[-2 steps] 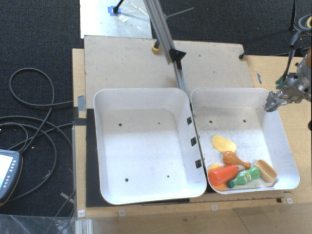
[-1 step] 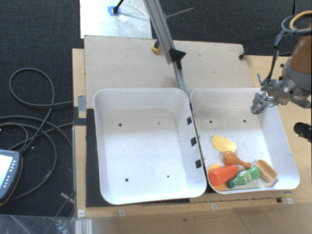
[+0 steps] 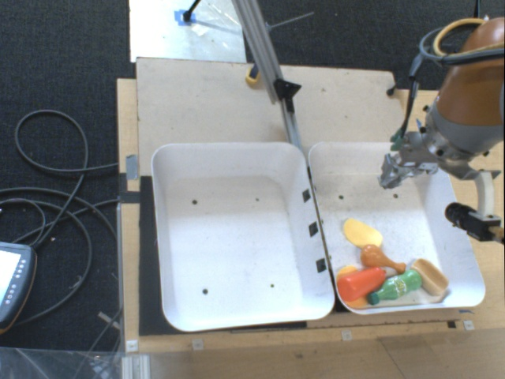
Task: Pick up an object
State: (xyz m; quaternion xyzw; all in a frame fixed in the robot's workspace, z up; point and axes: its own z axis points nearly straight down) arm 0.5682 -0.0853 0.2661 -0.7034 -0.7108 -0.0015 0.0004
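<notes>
The gripper (image 3: 392, 174) hangs over the far part of the right bin (image 3: 461, 290); how its jaws stand cannot be told, since they are small and blurred. It touches no toy. The toys lie heaped in the near corner: a yellow piece (image 3: 362, 232), drumstick (image 3: 382, 257), red pepper (image 3: 362, 279), green bottle (image 3: 397, 286) and bun (image 3: 432, 276). The left bin (image 3: 170, 212) sits beside it.

Single fixed camera above bench (image 3: 205, 109), slanted down, both bins (image 3: 237, 164) framed.

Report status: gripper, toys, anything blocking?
Gripper over right bin, upper part, nothing visibly held. Toys piled in that bin's near corner, green bottle on top. Nothing between gripper and pile.
</notes>
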